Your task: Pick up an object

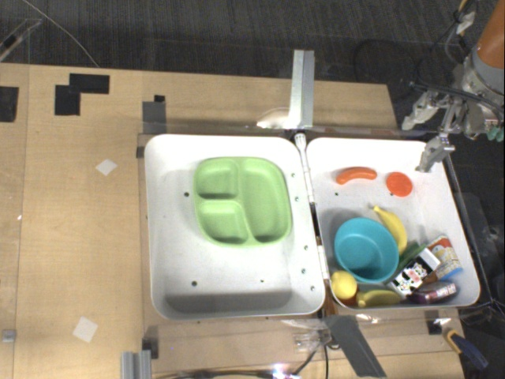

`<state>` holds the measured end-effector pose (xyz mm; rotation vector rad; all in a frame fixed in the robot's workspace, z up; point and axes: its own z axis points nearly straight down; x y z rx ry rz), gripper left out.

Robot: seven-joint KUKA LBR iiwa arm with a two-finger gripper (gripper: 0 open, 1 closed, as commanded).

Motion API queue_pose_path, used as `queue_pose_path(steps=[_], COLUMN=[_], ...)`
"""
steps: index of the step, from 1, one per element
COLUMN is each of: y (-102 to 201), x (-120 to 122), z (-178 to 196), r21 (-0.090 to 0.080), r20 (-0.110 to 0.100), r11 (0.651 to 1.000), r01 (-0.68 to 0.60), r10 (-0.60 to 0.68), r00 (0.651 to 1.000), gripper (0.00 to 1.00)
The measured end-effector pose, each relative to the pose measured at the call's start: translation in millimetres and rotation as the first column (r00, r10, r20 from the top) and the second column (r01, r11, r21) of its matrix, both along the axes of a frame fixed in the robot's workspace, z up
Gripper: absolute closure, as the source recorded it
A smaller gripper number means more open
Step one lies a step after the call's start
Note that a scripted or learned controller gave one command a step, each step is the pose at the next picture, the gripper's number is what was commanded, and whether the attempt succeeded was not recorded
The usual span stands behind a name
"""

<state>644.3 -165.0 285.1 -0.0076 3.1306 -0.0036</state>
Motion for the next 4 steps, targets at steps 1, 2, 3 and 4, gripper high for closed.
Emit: queue_pose_path(steps=[1, 2, 3, 4], y=[-12, 53, 68, 75], x=[12, -49, -31, -4], z=[-186, -191, -196, -197], r21=[0.002, 0.005, 0.006, 0.007], r20=[0.003, 0.024, 0.003, 0.001], r11=[0.979, 0.969, 0.941, 0.924], r01=[0.202, 0.246, 0.337, 0.383], r10=[-0.202, -0.246, -0.337, -0.383], r00=[0.979, 0.969, 0.941, 0.924], gripper=[0.0, 0.0, 0.0, 0.0])
